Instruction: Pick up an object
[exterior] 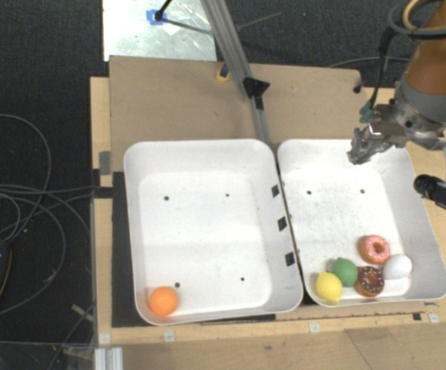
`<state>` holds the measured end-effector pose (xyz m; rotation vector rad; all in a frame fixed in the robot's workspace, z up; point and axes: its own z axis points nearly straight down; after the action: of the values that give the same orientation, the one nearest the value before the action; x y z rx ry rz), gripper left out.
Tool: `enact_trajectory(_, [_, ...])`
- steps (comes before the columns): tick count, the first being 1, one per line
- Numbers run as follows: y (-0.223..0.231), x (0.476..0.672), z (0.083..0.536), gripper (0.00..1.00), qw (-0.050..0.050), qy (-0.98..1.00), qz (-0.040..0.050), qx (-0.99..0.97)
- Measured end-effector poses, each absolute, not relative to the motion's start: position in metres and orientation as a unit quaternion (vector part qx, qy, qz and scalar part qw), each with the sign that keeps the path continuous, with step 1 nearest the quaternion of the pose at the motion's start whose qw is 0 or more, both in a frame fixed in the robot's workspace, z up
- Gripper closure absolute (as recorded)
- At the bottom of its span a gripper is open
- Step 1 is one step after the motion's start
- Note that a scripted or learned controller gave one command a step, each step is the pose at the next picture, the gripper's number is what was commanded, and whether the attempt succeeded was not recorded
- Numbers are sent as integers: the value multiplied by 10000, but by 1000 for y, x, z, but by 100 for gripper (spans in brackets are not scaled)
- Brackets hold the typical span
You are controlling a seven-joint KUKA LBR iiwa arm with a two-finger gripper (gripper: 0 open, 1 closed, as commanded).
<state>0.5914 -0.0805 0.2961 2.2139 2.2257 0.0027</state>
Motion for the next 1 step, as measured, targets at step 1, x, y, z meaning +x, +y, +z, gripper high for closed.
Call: enact_trajectory(1, [-27, 595, 274, 100, -8, 7107, 5, 7035])
